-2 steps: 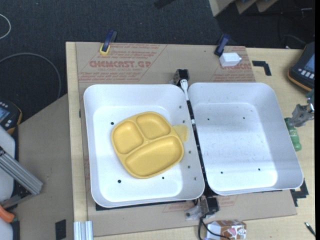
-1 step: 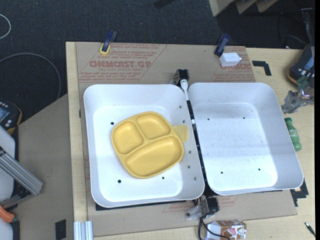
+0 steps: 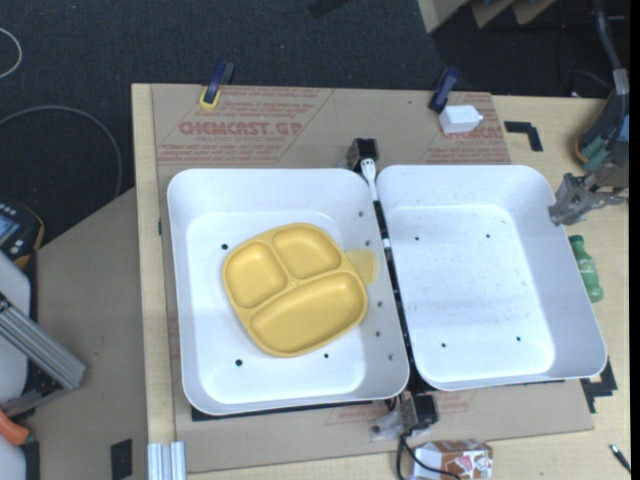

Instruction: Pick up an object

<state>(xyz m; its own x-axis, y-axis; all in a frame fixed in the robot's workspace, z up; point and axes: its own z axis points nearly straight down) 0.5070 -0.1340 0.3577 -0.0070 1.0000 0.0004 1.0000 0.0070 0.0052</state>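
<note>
A yellow divided plate (image 3: 294, 288) with three compartments lies flat in the left white bin (image 3: 190, 218), a little left of that bin's middle. A small yellow piece (image 3: 362, 265) pokes out at the plate's right edge. My gripper (image 3: 577, 201) hangs at the far right, over the outer right rim of the right white bin (image 3: 480, 268) and far from the plate. Nothing shows between its tips.
A green bottle-like object (image 3: 586, 266) lies on the bench just outside the right bin's right wall, below the gripper. A white block (image 3: 460, 119) and clamps sit at the bench's back edge. Cables and a small packet (image 3: 462, 460) lie at the front.
</note>
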